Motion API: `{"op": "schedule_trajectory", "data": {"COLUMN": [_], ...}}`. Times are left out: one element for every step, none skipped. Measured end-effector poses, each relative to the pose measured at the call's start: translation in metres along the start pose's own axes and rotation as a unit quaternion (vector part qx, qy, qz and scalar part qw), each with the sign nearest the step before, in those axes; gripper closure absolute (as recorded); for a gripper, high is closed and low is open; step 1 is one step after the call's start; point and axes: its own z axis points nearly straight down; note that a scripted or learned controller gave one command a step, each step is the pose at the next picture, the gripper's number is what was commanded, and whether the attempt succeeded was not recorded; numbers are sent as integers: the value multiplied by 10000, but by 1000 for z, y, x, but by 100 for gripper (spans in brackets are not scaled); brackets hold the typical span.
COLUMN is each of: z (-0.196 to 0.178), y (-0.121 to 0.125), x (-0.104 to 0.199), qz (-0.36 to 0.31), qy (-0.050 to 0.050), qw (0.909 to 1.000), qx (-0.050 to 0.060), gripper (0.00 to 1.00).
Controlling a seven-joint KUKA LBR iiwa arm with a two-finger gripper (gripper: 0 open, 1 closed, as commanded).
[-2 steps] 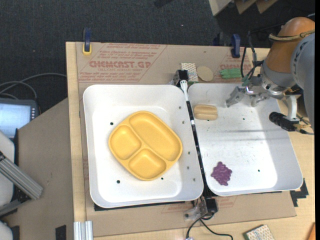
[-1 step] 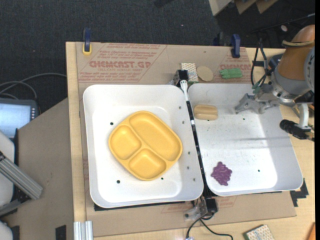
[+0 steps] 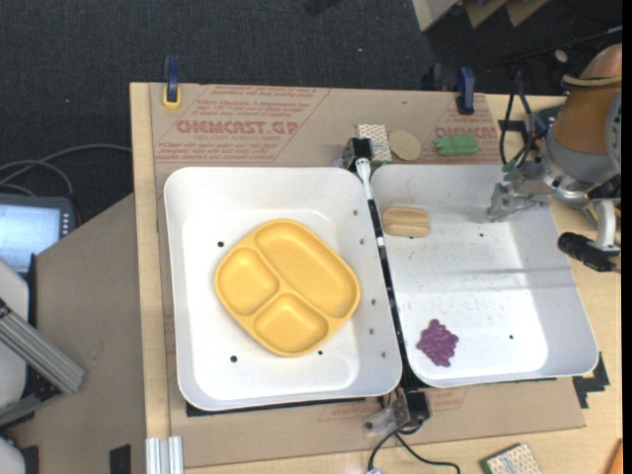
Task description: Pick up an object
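Observation:
Two objects lie in the right bin [image 3: 553, 294]. A tan bread-roll-shaped piece [image 3: 406, 221] rests near its far left corner, close to the divider. A small purple grape cluster [image 3: 437, 342] sits near the front left. My gripper [image 3: 509, 202] hangs low over the bin's far right corner, well to the right of the roll, with nothing visibly in it. The grey arm with its orange band [image 3: 583, 117] reaches in from the upper right. The left bin [image 3: 188, 215] holds a yellow divided plate [image 3: 286, 286].
On the cardboard behind the bins lie a green piece [image 3: 456, 146] and a round tan disc [image 3: 404, 145]. Blue clamps [image 3: 465, 77] pin the board's far edge. A black part [image 3: 588, 250] juts in over the right bin's right rim.

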Motion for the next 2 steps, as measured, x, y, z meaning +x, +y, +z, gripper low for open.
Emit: {"op": "schedule_trajectory", "data": {"z": [13,12], "y": [-14,-27], "x": [-3,-2], "qz": [24,23], "qy": [-3,-4], "qw": [10000,10000], "qx": [36,33], "gripper": [100,100]}}
